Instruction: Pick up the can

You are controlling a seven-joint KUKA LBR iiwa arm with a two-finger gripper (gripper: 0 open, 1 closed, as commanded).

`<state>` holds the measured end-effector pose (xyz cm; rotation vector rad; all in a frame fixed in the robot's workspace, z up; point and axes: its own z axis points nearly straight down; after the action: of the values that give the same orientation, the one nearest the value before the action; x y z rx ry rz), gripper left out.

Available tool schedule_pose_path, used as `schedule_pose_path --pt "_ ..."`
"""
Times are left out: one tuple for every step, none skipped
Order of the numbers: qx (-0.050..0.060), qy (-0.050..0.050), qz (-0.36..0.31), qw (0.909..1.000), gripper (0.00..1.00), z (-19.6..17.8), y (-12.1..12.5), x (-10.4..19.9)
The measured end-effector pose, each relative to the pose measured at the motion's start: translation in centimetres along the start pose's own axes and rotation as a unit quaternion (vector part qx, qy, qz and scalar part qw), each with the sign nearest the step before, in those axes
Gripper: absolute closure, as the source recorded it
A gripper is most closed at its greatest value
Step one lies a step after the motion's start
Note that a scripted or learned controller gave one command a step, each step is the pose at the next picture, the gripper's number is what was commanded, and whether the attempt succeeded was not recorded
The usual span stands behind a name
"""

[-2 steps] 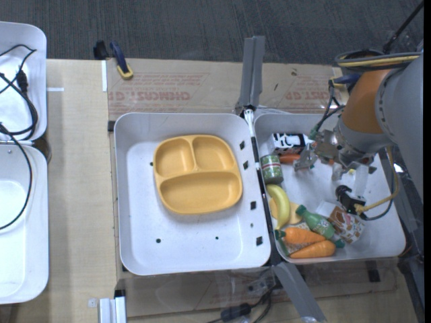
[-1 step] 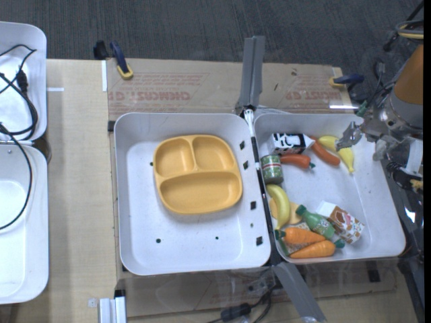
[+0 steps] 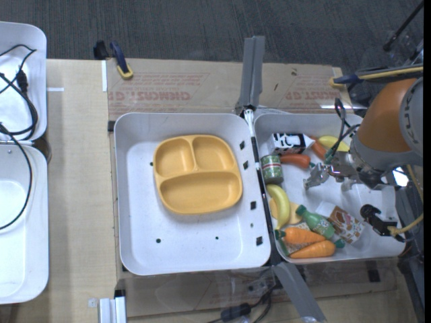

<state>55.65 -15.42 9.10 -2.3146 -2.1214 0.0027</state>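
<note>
Can (image 3: 272, 168) stands upright left of end effector (image 3: 322, 177).

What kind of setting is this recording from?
Likely a robotics lab bench: two white bins on cardboard, toy food beside a can, a yellow divided plate, and the arm's tool overhead.

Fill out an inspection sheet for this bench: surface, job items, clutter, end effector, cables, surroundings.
Surface: two white bins, left bin and right bin, on a cardboard-covered bench.
Job items: can upright in the right bin, near its left wall.
Clutter: yellow divided plate in left bin; banana, green bottle, carrots in right.
End effector: low over the right bin, right of the can, apart from it.
Cables: black cables at far left.
Surroundings: dark carpet.
</note>
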Motion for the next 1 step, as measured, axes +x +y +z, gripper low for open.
schedule_pose_path --pt "-0.001 -0.001 0.032 0.9995 0.00 -0.12 8.46 -0.06"
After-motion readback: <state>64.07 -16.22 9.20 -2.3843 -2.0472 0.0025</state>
